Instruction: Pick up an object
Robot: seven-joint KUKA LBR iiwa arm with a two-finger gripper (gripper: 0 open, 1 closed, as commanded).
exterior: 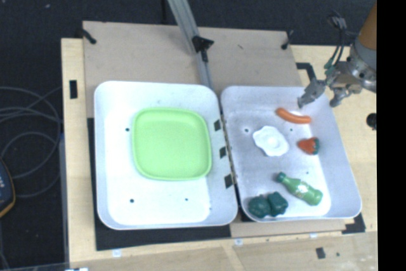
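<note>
- Gripper (322, 96): at the end of the grey arm, hanging above the far right corner of the right bin (241, 136); its two fingers (307, 97) stand spread apart with nothing between them, a posture that suits an approach rather than a carry.
- Sausage (294, 115): orange-red, lying flat just below and slightly left of the gripper; the nearest candidate, and likely the intended pick given how closely the gripper sits over it.
- Fried egg (271, 141): white toy piece, below and left of the gripper, a little beyond the sausage; flat and low, probably awkward to pinch.
- Strawberry (309, 146): red, below the gripper, close to the egg but apart from it.
- Green bottle (299, 189): lying tilted on its side, well below the gripper.
- Dark green lump (268, 205): at the bin's near edge, farthest in that bin from the gripper; its kind cannot be told.
- Green plate (171, 143): in the left bin (114, 155), well to the gripper's left.
- Desk (254, 57): carries both bins side by side.
</note>
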